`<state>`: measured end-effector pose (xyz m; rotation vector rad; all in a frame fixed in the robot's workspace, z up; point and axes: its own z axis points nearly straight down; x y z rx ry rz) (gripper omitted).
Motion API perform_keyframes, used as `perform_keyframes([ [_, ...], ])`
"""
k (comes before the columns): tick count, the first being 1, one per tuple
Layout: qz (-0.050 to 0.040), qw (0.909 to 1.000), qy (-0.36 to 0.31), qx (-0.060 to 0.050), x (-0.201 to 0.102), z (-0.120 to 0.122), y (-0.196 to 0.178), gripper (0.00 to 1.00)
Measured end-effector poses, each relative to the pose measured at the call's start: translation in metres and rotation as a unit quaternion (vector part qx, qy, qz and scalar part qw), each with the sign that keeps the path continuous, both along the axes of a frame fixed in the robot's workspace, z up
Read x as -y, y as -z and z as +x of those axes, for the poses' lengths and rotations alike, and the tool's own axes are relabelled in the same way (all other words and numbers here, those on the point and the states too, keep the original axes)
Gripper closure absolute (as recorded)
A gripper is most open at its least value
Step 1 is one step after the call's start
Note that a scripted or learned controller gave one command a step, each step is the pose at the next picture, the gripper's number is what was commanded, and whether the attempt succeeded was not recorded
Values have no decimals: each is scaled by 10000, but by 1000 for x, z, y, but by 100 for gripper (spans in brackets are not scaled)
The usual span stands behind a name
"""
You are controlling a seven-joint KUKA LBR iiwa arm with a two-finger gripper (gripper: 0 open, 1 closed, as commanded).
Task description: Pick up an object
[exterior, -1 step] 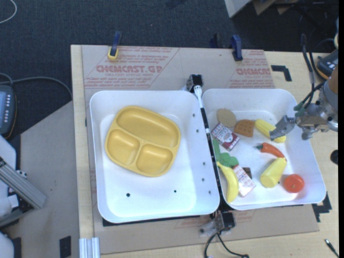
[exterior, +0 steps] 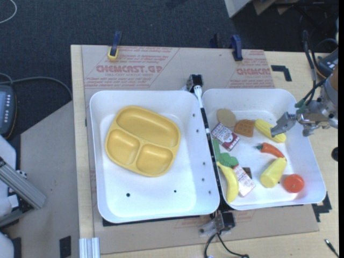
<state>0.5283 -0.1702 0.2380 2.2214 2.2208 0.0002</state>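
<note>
I am reaching in from the right, my gripper [exterior: 283, 124] hanging over the right bin [exterior: 312, 160] near its upper right side; I cannot tell how it is set. The desk [exterior: 80, 144] is carrying two white bins side by side. The left bin [exterior: 99, 144] is holding a yellow divided plate [exterior: 142, 140], lying flat, well apart from my gripper. The right bin is crowding with toy food. Just beside my gripper a small yellow piece [exterior: 265, 128] is lying, partly under it, and a waffle-brown piece [exterior: 244, 128] is sitting just to its left, near a tan oval piece [exterior: 226, 117]. Below these an orange carrot [exterior: 271, 150] is lying tilted, with a yellow corn-like piece [exterior: 273, 172] and a red tomato [exterior: 293, 183] beneath it, close together. Toward the bin's left wall a red-and-white packet [exterior: 225, 136], a green piece [exterior: 226, 157] and a banana [exterior: 229, 182] are sitting, the banana touching a second small packet [exterior: 244, 180].
</note>
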Motion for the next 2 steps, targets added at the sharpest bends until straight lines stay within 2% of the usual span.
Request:
perform_keyframes([
  [2,13,10000,0,-29,-10,1,88,0],
])
